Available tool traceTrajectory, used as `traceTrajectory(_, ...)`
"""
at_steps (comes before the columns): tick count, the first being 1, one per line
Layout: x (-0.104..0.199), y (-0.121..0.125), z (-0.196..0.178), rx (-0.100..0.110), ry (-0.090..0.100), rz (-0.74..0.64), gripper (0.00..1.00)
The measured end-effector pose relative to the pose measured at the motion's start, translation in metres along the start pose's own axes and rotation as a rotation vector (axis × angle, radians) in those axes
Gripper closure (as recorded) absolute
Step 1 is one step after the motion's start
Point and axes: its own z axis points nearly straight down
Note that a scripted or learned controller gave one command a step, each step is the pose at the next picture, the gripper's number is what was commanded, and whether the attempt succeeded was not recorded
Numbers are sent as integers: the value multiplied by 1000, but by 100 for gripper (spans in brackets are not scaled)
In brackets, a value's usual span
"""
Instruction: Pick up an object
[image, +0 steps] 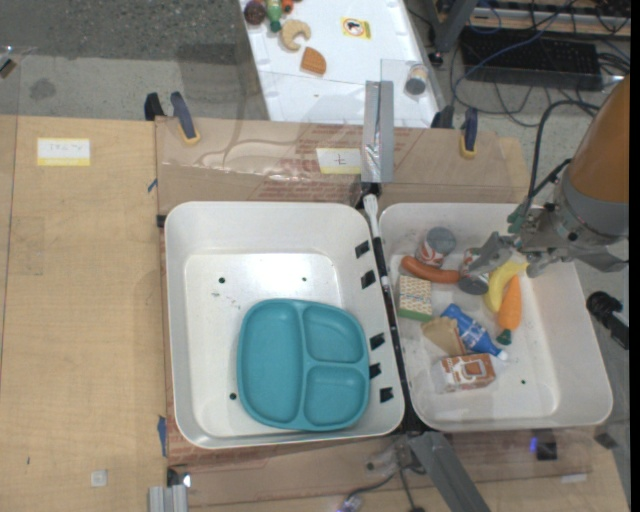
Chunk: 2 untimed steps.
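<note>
My gripper (503, 262) hangs over the right bin (580, 400), reaching in from the right. It is open, with one grey finger (480, 255) pointing left and the other (538, 262) to the right. The top end of a yellow banana (498, 286) lies just below the gap between them, not gripped. An orange carrot (510, 304) lies against the banana's right side. Left of the gripper are a small round can (437, 243) and a red sausage (428, 269).
The right bin also holds a waffle-like square (415, 296), a brown wedge (443, 335), a blue packet (474, 331) and a small brown carton (468, 372). A teal divided plate (302, 364) lies in the left bin (200, 300). A ridge with black clips (382, 300) separates the bins.
</note>
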Motion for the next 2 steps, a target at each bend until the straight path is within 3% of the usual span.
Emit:
traceTrajectory(1,-31,5,107,1,0,-138,0)
traceTrajectory(2,-53,25,135,-4,-2,-80,0)
